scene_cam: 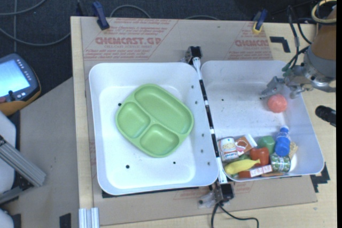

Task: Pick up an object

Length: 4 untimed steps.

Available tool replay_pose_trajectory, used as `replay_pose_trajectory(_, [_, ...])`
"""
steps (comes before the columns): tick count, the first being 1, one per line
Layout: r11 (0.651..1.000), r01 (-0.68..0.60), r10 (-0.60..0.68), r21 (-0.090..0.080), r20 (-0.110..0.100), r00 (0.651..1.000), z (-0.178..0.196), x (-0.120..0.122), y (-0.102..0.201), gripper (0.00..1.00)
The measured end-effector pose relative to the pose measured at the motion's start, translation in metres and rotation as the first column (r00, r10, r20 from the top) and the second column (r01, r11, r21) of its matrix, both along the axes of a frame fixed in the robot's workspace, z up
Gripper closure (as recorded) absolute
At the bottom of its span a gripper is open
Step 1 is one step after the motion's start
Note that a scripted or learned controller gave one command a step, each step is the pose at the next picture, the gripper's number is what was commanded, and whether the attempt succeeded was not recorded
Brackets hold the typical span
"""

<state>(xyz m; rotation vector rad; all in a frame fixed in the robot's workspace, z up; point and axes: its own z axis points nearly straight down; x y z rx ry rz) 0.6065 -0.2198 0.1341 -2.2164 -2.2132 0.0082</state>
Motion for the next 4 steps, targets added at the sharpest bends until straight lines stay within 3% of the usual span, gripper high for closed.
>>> replay_pose_trajectory(1, [1.0,-0.005,0.005,0.007,0.007,1.0,-0.051,-0.017,0.004,0.0])
replay_pose_trajectory(2, [1.0,-0.002,0.002,-0.002,0.011,1.0,-0.039,-0.017,0.0,1.0])
replay_pose_trajectory(3, [1.0,-0.008,0.008,0.0,0.009,1.0,-0.05,0.001,0.068,1.0])
replay_pose_trajectory(4, [1.0,-0.009,0.009,-0.002,0.021,1.0,0.058,0.006,0.136,1.0])
